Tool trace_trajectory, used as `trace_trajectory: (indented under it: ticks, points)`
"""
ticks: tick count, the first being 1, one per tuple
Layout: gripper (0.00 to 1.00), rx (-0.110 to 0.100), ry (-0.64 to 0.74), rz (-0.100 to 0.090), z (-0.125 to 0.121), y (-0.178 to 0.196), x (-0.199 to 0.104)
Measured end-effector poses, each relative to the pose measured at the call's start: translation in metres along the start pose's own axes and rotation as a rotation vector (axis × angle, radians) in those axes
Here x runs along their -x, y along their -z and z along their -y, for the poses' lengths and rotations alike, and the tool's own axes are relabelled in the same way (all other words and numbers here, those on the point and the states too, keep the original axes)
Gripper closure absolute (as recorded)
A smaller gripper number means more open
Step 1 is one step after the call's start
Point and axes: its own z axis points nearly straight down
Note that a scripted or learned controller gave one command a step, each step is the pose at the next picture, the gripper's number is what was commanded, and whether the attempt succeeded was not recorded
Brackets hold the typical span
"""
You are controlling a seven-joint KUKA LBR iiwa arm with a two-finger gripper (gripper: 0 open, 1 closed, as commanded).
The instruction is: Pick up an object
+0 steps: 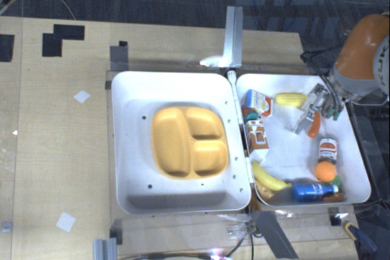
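My gripper [308, 114] hangs over the upper right part of the right bin [359, 155], reaching in from the right. A small red-orange oblong piece [314, 125] lies right at its tip, touching or nearly so; I cannot tell whether it is held. Close by are a yellow corn-like piece [290, 99] to the left and a small red-labelled jar [328, 148] below. An orange [326, 172], a blue bottle [313, 191], a banana [269, 178], a brown box [259, 134] and a small carton [258, 103] also lie in this bin.
The left bin [131, 149] holds a yellow divided tray [189, 140]. A metal post [234, 33] stands behind the seam between the bins. The arm's orange band [359, 52] sits above the right bin's far corner. Bare white floor shows mid-right bin [286, 149].
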Motion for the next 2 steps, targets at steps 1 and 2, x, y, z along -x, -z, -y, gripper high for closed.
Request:
trace_trajectory:
  ticks: [1,2]
  points:
    - [0.00,-0.015,0.026,-0.006,-0.073,0.001,-0.031]
    - [0.00,0.015,-0.253,0.022,-0.059,0.000,-0.049]
